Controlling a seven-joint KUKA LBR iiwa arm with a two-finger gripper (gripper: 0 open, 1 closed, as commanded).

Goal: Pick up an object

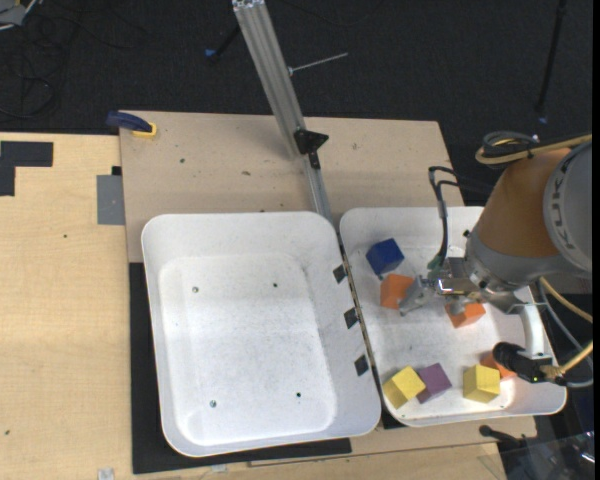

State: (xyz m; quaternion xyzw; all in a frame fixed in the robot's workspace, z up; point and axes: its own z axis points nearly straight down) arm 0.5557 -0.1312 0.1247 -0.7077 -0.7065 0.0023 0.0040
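Two orange blocks (395,290) flanking the claw (427,296) in the right bin (546,402), blue block (384,256) lying behind, two yellow blocks (404,384) and one purple block (435,378) sitting nearer, claw's spread impossible to tell.

A robotics lab: plywood bench (230,163), aluminium camera mast (275,78), loose cables (10,13).

The left shallow white bin (170,258) lies open; in the right white bin (358,230), small blue (385,256), orange (395,290), yellow (404,385) and purple (435,379) cubes crowd the floor.
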